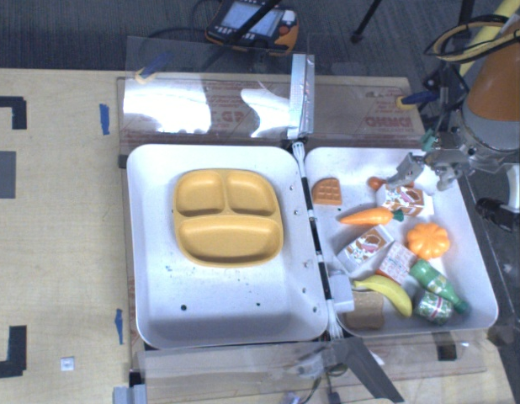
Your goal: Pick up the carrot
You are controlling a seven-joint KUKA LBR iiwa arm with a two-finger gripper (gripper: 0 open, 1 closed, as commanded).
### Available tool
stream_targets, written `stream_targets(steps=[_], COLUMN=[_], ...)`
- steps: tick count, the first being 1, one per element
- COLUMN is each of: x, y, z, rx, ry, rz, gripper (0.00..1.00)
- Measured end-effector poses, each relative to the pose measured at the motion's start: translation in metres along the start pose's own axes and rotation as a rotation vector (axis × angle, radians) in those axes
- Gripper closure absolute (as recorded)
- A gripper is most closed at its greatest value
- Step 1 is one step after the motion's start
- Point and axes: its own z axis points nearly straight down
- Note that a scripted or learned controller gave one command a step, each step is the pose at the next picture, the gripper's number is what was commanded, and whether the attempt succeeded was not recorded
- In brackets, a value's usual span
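The carrot (367,216) is orange with a small green tip at its right end. It lies roughly level in the middle of the right bin (483,310), among other toy food. My gripper (427,172) hangs over the bin's far right part, up and to the right of the carrot and well apart from it. Its two grey fingers (406,172) are spread, with nothing between them. A small printed carton (404,199) lies just below the gripper, between it and the carrot's green end.
Around the carrot lie a brown waffle (326,191), an orange pumpkin (427,240), two cartons (366,247), a banana (387,292), a green can (435,297) and a bread slice (366,311). A yellow divided plate (229,215) sits in the left bin (151,251).
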Motion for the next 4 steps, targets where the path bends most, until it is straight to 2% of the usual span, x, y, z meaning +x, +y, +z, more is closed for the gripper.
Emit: stream_targets(steps=[1,2,3,4], x=[0.051,0.032,0.032,0.024], y=[-0.021,0.005,0.006,-0.041], z=[0.094,0.112,0.101,0.037], rx=[-0.006,-0.004,-0.009,-0.001], ry=[-0.002,-0.002,-0.003,-0.001], rz=[-0.253,-0.419,-0.417,-0.36], gripper=[0.0,0.0,1.0,1.0])
